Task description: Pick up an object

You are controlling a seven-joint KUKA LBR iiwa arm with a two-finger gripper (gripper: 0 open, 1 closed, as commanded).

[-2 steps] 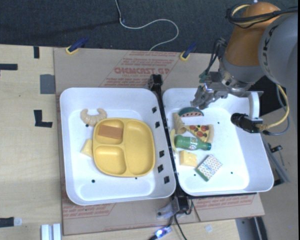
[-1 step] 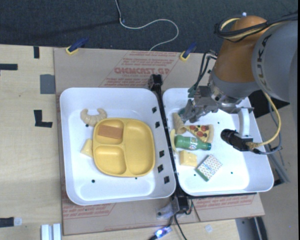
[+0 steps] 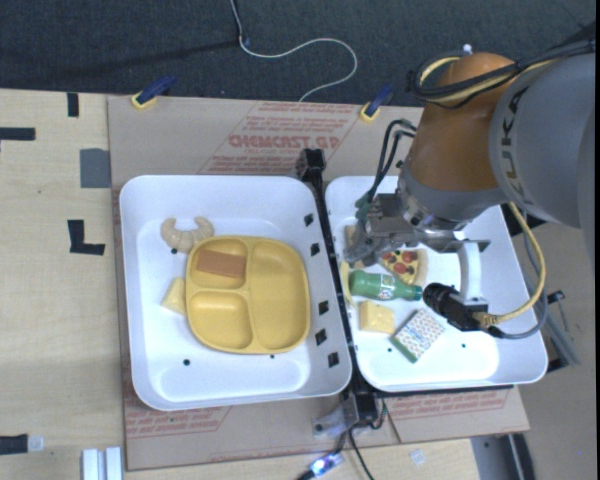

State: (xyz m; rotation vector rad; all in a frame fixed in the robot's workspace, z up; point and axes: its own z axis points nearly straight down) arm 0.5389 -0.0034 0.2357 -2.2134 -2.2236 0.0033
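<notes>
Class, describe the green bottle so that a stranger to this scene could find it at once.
Look in the right white bin, near its left wall. Just below the gripper lies the green bottle on its side. Its neighbours are a pizza slice, a yellow wedge and a patterned packet; nothing else there is green.

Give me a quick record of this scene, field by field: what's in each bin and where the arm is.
left bin: yellow divided plate with a brown slab in its upper left compartment; croissant above the plate; yellow wedge at the plate's left edge
right bin: green bottle, pizza slice, yellow cheese piece, small patterned packet
arm: over the right bin's upper part
pincer: low near the bin's left wall, above the bottle; grip state unclear
</notes>
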